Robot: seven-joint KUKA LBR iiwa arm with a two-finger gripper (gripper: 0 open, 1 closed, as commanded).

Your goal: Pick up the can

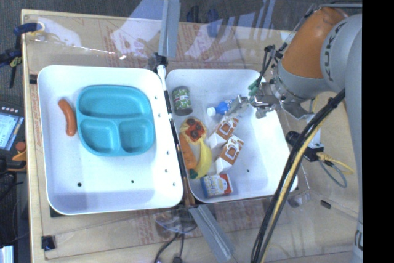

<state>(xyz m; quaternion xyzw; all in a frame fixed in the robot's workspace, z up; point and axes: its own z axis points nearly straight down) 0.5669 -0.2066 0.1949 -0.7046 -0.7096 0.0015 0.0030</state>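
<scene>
Can (181,100) open from above, bin wall (165,95) just beside

Grey arm (345,52) at the frame's right, fat orange band above the wrist, black and yellow cables trailing off it, metallic gripper (249,98) hardware at the tip.

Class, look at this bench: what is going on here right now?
A grey and orange robot arm reaches in from the right over the right bin, its gripper low near a small plastic bottle. The can stands untouched in that bin's far left corner, apart from the gripper. A banana and small cartons lie nearby. The left bin holds a blue divided tray and a sausage.
</scene>
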